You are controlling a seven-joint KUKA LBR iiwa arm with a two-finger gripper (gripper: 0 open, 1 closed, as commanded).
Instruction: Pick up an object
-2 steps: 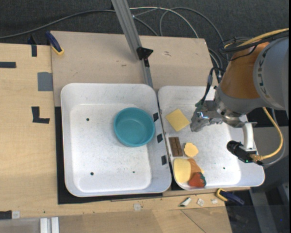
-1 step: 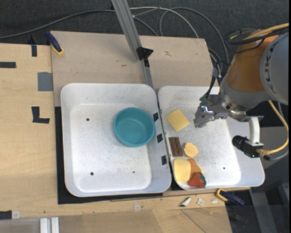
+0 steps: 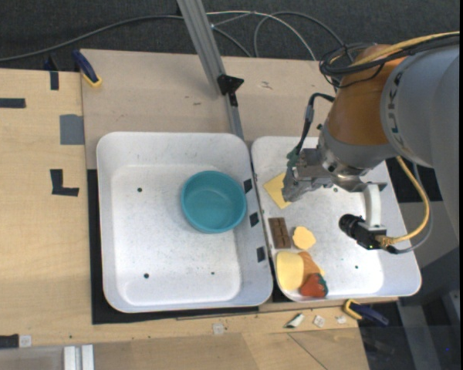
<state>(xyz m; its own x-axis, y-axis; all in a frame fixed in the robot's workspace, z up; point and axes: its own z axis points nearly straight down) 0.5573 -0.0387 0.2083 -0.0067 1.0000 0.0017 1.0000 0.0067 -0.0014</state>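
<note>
Over the right bin (image 3: 393, 284), the gripper (image 3: 297, 185) touches a yellow wedge (image 3: 275, 189); grip cannot be told.
Left bin (image 3: 123, 206): teal bowl (image 3: 213, 200).

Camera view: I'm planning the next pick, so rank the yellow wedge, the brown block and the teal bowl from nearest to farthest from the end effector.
From the end effector:
1. Yellow wedge, right beside it in the right bin.
2. Brown block, nearer the camera, same bin.
3. Teal bowl, over in the left bin.

There's the arm (image 3: 417, 91) at the right of the frame, bulky, smooth and grey, with a broad orange band (image 3: 359, 106) above the wrist. Black and yellow cables (image 3: 420, 206) loop around it, and the gripper (image 3: 297, 185) is dull grey metal.
</note>
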